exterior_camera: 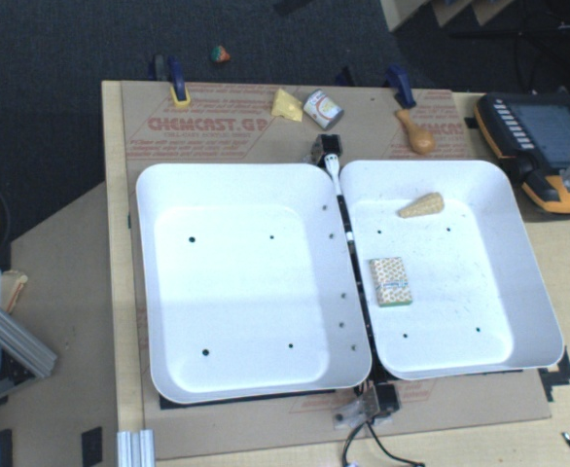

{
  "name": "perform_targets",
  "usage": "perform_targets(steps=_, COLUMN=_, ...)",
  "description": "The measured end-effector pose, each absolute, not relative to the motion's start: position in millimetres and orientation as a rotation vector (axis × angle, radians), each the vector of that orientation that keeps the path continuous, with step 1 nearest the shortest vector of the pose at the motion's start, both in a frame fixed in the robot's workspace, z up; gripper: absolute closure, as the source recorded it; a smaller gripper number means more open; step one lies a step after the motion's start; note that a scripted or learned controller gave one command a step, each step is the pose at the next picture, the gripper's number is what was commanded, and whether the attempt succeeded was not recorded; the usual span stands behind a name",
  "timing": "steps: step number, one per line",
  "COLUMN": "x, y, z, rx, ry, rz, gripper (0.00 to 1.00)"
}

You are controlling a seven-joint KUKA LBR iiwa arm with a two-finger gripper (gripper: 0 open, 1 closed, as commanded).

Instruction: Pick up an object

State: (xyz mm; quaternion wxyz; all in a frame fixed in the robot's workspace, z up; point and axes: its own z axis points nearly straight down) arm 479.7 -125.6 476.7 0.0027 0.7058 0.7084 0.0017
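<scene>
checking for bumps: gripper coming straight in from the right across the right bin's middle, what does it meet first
Probably the box, lying flat in the right bin; the tan wedge sits further back, off that line. Depth is unclear.

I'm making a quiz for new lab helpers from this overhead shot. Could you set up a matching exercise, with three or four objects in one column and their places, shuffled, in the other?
Things:
1. cone-shaped tan piece
2. patterned small box
3. yellow wedge
4. wooden-handled piece

Places:
A. on the board behind the left bin
B. on the board behind the right bin, near a blue clamp
C. in the right bin, far part
D. in the right bin, near the middle divide

Pairs: 1-C, 2-D, 3-A, 4-B
</scene>
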Motion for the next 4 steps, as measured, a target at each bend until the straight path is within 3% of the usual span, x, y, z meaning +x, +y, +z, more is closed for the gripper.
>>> perform_targets(steps=1, x=479.9, y=-75, z=539, rx=2.209, ry=2.223, rz=0.011, gripper=1.0)
perform_targets(steps=2, x=479.5, y=-78, z=535, rx=2.22, ry=2.221, rz=0.001, gripper=0.0)
perform_targets(steps=3, x=480.2, y=-78, z=547, rx=2.216, ry=2.218, rz=0.006, gripper=1.0)
perform_targets(steps=4, x=480.2, y=-77, z=546, rx=2.217, ry=2.219, rz=0.004, gripper=0.0)
